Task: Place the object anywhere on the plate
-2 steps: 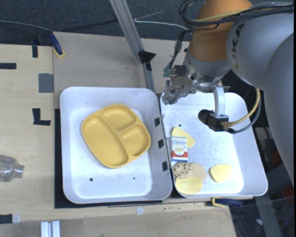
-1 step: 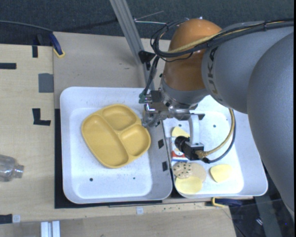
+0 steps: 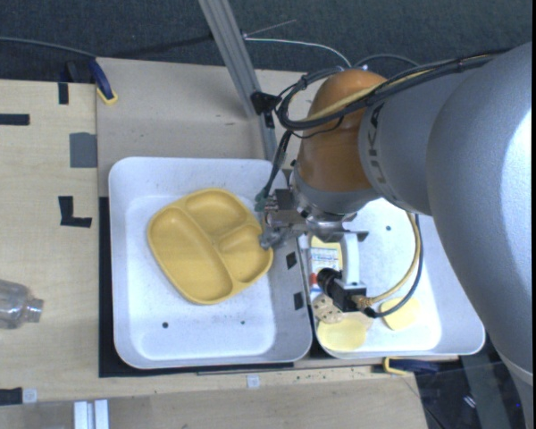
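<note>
Hovering low at the right rim of the yellow plate (image 3: 205,244), the claw (image 3: 272,226) sat about over the wall between the left bin (image 3: 196,347) and the right bin (image 3: 456,329). The wrist and arm covered it from above, so it could not be told whether the claw was released, clenched or grasping anything. The plate lay in the left bin, tilted across it, its compartments bare. No loose item was seen on it.

Candidates for the object lay in the right bin near its front wall: a pale yellow lump (image 3: 344,333) and, just beside it, a pale yellow curved piece (image 3: 402,313), with a small tan bit (image 3: 324,307) close by. Which one was the target was unclear.

Judged step: either a drop at the plate's edge or a pass toward a pick, and the view did not settle it. If something was carried, the next move called for shifting further left over a compartment before letting go, since the rim was a poor landing. If not, it called for going back to the right bin. A clear bottle (image 3: 7,302) lay on the desk (image 3: 36,168), well apart.
</note>
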`<state>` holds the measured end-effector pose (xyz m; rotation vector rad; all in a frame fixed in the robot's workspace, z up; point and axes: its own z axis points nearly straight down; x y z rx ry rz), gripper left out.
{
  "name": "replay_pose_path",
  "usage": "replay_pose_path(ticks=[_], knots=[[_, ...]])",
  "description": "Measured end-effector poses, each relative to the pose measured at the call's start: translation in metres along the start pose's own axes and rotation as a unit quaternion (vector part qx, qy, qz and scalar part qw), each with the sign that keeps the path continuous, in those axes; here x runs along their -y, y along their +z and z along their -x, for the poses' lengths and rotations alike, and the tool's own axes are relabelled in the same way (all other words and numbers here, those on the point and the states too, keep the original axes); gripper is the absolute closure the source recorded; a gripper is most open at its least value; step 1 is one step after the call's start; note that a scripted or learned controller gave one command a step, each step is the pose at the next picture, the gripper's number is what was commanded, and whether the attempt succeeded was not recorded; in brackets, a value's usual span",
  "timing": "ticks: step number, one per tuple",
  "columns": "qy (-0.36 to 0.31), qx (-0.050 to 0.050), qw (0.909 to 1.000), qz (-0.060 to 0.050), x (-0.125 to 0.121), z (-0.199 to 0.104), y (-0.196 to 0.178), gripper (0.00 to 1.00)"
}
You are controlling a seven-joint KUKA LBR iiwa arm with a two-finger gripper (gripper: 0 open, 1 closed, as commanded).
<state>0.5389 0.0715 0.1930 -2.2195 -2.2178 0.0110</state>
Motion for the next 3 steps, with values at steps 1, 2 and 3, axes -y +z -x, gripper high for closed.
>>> replay_pose_path(ticks=[1, 2, 3], knots=[[0.002, 0.0, 1.0, 0.003, -0.029, 0.063, 0.005, 1.0], [-0.005, -0.002, 1.0, 0.0, -0.038, -0.036, 0.06, 1.0], [-0.003, -0.001, 1.0, 0.004, -0.066, -0.075, 0.072, 1.0]])
